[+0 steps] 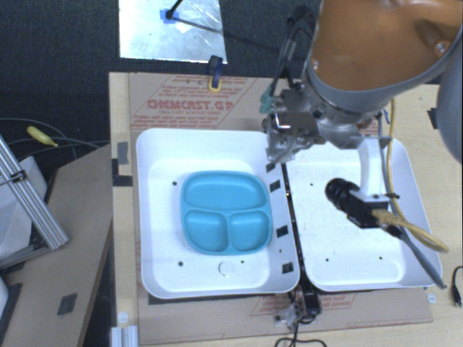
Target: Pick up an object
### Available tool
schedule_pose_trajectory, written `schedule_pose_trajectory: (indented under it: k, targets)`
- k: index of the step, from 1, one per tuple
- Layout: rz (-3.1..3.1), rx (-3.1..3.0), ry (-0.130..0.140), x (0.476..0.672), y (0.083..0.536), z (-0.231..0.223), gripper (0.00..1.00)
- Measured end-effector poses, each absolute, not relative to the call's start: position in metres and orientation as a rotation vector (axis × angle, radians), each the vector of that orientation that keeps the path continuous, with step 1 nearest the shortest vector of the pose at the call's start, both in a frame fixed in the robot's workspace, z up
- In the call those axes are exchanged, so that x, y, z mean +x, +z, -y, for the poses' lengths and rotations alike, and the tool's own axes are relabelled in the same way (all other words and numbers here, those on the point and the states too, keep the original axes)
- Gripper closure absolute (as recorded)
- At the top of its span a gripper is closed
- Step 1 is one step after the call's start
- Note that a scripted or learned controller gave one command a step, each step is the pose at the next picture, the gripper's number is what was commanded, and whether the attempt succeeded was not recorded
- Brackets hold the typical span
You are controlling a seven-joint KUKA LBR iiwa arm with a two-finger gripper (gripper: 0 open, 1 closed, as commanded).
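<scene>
Two shallow white bins of smooth, glossy plastic with rounded corners sit side by side on a flat sheet of brown cardboard printed in red. The left bin holds the one loose object, a sky-blue divided plate. It is a rounded rectangle of matte plastic with soft, raised ridges that split it into three wells: one wide well on its 12 o'clock side and two smaller ones side by side on its 6 o'clock side. The plate lies flat near the middle of that bin's floor, a little toward 3 o'clock, with its right edge close to the bin's wall. Toward 6 o'clock from the plate there is a faint round mark on the floor, perhaps a small clear disc. The right bin has a bare white floor dotted with a few tiny dark specks.

The arm, a broad orange-tan curve over grey metal, comes in at 1 o'clock. Its gripper hangs over the seam where the two bins meet, at the seam's 12 o'clock end. It is at about 1 o'clock from the plate and apart from it. From this slant I cannot tell whether the jaws are spread or pressed together.
</scene>
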State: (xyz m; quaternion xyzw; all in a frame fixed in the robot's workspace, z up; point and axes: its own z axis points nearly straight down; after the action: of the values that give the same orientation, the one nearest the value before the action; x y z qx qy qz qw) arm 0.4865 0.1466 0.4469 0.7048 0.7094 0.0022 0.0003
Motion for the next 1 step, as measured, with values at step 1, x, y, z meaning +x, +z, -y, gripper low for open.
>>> schedule_pose_trajectory:
  k: [1]
  targets:
    - [-2.211,2.224,0.008,0.4958,0.4911,-0.0714,1.0]
